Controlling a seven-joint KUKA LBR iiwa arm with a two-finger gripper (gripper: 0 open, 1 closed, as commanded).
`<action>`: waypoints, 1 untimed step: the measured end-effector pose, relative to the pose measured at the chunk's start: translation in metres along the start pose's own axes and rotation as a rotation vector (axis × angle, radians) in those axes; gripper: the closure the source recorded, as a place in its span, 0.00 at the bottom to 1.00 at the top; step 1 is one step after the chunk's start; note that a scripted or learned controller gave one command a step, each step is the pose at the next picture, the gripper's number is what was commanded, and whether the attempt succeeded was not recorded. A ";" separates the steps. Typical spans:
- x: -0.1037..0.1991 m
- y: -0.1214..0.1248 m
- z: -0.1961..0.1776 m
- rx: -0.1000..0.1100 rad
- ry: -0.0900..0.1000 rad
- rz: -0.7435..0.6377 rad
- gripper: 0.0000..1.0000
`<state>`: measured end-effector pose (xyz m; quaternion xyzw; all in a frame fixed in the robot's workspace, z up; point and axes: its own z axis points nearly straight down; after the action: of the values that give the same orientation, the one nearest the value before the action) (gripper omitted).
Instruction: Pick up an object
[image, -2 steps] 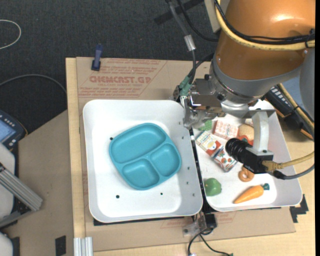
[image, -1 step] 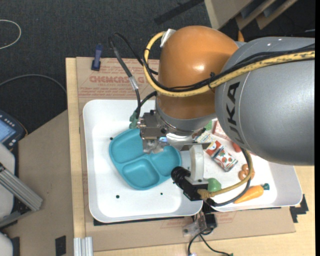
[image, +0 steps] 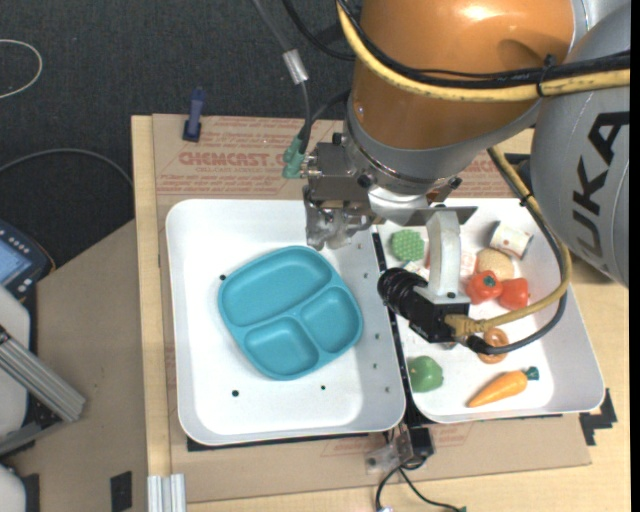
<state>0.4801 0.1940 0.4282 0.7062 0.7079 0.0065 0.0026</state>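
Hanging low over the seam between the two white bins, the gripper (image: 330, 225) sits at upper centre of the frame, its metal body just above the far corner of the blue divided plate (image: 290, 312). Whether its jaws are open or closed I cannot tell; the wrist and the orange band (image: 460, 50) hide them, and nothing is seen held.

The plate lies tilted in the left bin (image: 195, 360). The right bin (image: 570, 385) holds the small items: a green ridged piece (image: 407, 243) just right of the gripper, a white block (image: 510, 238), a red tomato-like piece (image: 484, 285) beside a red block (image: 514, 293), a green pepper (image: 425, 373) and an orange carrot (image: 500, 387) at lower right.
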 end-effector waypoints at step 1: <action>-0.058 -0.003 0.102 0.024 -0.010 0.010 1.00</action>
<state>0.4782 0.1362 0.3259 0.7096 0.7045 -0.0057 -0.0023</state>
